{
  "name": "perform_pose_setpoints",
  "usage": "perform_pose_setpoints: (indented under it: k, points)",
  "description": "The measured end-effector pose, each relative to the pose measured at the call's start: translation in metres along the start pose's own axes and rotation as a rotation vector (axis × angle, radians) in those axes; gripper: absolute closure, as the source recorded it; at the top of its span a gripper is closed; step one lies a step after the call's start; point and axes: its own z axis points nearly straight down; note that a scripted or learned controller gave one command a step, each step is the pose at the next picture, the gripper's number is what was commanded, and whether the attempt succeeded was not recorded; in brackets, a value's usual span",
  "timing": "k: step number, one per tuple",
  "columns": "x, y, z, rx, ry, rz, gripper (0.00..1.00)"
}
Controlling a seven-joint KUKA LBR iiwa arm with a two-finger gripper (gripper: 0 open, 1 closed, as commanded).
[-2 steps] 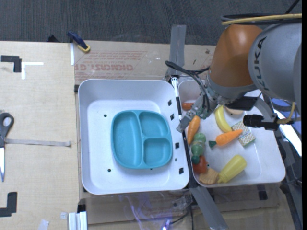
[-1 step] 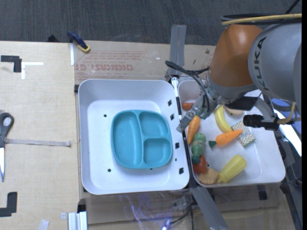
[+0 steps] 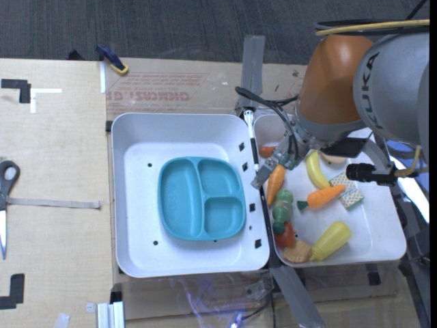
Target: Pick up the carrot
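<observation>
Reaching in from your right, the grey arm with its orange band hangs over the right bin [image 3: 382, 248], its hand [image 3: 278, 161] low at that bin's left wall. Whether the hand is released or clenched cannot be told from this camera view; the wrist and cables hide it.

Two orange pieces in that bin could pass for the carrot. One carrot [image 3: 275, 182] stands tilted against the left wall, just below the hand and seemingly touching it. A second carrot-like piece [image 3: 325, 197] lies on its side near the middle, beside a checkered block [image 3: 351, 196]. Around them sit a banana [image 3: 315, 171], a green vegetable [image 3: 282, 206], a red piece [image 3: 286, 234], a yellow piece [image 3: 330, 240] and a tan piece [image 3: 296, 253] at the front. In the left bin [image 3: 130, 203] on the desk rests a blue divided plate [image 3: 203, 198].

To do this step well, you would likely want the hand centred across the near carrot's narrow body, clear of the bin wall and the green vegetable beneath it. Close only once both sides are bracketed, then lift straight up; a slanted pull could drag the neighbours or slip off the tapered end.
</observation>
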Motion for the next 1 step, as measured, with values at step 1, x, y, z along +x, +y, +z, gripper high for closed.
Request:
perform_pose_setpoints:
  k: [1]
  points:
    - [0.0000, 0.0000, 0.0000, 0.000, 0.000, 0.000, 0.00]
